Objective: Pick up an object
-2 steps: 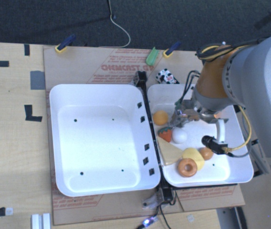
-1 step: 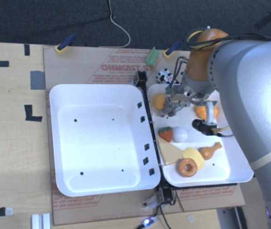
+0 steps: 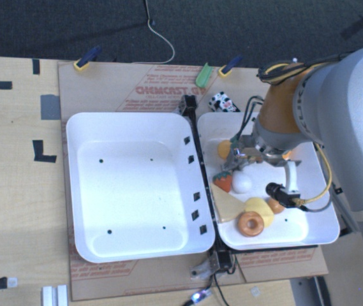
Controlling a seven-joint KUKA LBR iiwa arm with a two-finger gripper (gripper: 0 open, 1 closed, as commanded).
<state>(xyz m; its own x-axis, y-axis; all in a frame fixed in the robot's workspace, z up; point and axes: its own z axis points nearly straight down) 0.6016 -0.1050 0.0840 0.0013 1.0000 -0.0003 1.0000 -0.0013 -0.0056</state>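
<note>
Though I cannot tell the hand's state, it hangs in the right bin, white ball just below, orange piece beside.

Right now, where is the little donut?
The donut lies in the right bin, near its front edge, touching a yellow block just behind it.

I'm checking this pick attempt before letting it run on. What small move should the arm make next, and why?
Probably a short, straight descent. The gripper hangs low in the right bin, just above the white ball and the orange-red piece beside it, with nothing visibly between its fingers. The doughnut lies farther off, so the nearer cluster looks like the target.
</note>
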